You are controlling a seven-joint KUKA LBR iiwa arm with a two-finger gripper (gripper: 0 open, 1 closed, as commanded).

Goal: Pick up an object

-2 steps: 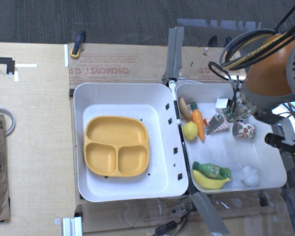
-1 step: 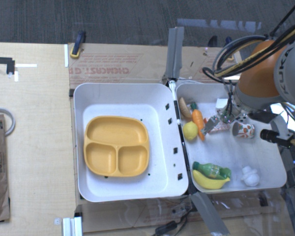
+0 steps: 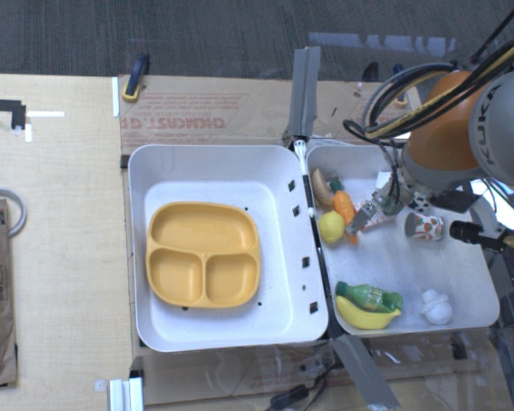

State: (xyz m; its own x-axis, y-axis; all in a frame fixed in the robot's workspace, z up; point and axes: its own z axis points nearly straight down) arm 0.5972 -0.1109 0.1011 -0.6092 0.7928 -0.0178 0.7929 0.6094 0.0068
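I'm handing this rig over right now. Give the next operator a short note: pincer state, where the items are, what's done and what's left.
Pincer: low in the right bin, tips beside the orange carrot and the lemon. Nothing visibly between its fingers; open or shut can't be judged from here.
Right bin also holds a brown item at the upper left, a patterned cup on its side, a banana with a green bottle against it, and a white item near the lower right corner.
Left bin holds the yellow divided plate.
Done: approach. Left: grasp and lift an object.
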